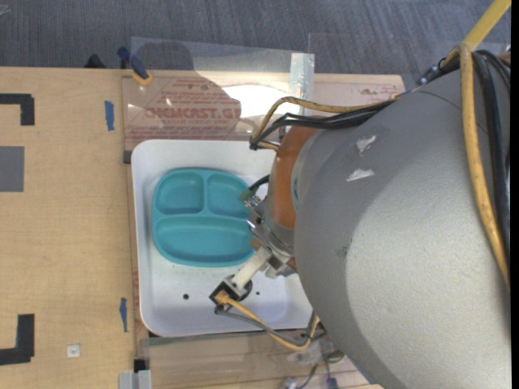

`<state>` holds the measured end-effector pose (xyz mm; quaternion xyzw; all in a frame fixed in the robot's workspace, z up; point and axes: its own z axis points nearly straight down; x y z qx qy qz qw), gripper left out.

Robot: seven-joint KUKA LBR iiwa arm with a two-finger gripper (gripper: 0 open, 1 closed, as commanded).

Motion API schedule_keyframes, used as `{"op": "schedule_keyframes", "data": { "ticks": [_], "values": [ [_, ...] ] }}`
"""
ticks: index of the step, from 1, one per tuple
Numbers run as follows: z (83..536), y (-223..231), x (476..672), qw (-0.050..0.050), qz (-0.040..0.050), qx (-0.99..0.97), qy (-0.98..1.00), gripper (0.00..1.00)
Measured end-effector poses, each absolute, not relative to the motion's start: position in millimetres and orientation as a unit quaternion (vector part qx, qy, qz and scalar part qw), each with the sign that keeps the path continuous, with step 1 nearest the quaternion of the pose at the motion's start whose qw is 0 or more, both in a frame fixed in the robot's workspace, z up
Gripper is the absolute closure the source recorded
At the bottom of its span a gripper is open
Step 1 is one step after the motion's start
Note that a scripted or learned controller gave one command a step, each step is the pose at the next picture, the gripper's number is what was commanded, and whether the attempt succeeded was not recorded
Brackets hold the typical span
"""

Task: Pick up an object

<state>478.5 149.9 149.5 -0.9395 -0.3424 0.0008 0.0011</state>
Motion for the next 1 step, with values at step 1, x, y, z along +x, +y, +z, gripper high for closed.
{"op": "schedule_keyframes", "data": {
  "ticks": [1],
  "values": [
    [90.3,162.7,481.5,0.002,-0.0029,-0.989,-0.147,1.0]
  ]
}}
